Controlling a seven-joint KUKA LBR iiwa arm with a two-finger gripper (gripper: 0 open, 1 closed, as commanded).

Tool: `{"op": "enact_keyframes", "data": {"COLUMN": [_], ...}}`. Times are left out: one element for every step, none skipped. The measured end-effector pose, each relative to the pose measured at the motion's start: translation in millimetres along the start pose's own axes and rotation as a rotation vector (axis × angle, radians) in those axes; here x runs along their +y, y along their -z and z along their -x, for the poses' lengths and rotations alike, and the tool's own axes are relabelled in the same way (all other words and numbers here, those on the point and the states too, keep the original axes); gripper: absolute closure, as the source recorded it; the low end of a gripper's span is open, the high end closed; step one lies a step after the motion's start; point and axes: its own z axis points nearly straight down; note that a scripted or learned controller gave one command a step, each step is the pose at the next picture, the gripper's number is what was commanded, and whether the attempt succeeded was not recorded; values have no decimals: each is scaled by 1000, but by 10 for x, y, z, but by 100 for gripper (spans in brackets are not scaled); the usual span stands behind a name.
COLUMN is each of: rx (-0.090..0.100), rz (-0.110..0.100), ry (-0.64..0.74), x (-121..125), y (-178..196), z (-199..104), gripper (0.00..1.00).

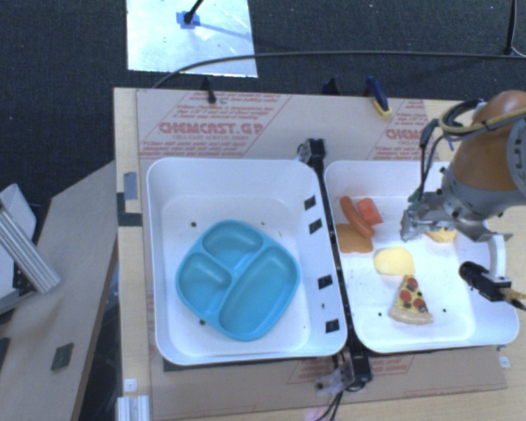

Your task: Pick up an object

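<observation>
- Camera view: I see the bench (pixel 245 117) carrying two shallow white bins side by side, the left bin (pixel 237 175) and the right bin (pixel 438 336), their inner walls touching along the middle.
- In the left bin a blue divided plate (pixel 237 279) lies flat, a little left of that bin's centre.
- The right bin has the food pieces. An orange-red sausage-like piece (pixel 361 212) sits near its upper left, with a flat brown piece (pixel 354 239) just below, touching it.
- A pale yellow round piece (pixel 394 260) lies near the bin's middle, and a pizza slice (pixel 410 301) lies just below it, crust toward the bottom.
- My arm (pixel 500 160) comes in from the right, and the end effector (pixel 418 224) is down in the right bin's upper part, right of the sausage-like piece.
- A small yellowish piece (pixel 440 233) lies just beside the end effector, partly hidden by it.
- I cannot tell whether the end effector is open or closed, nor whether it grips anything.
</observation>
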Motion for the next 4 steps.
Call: {"op": "enact_keyframes", "data": {"rx": [0,-1,-1,2], "rz": [2,4,5,-2], "ry": [-2,2,3,7], "x": [-60,-41,-23,-48], "y": [471,1107,1621,1504], "z": [24,74,79,-360], "gripper": [100,100,100,100]}}
